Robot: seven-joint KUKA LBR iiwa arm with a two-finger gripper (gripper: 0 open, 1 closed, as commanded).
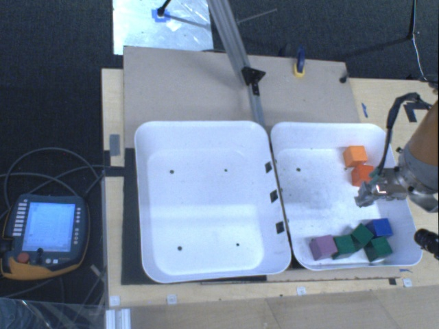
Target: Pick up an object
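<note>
Gripper [365, 196] in right bin [302, 252], just below orange blocks [358, 164]

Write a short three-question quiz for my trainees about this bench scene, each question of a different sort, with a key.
1. True or false: all the blocks lie in the right bin.
2. Multiple choice: which block lies nearest the tool? A) purple block B) lower orange block C) blue block
3. Fill in: the handheld pendant with a screen lies to the ____ of the left bin in the camera view.

Key: 1 true; 2 B; 3 left.
</note>
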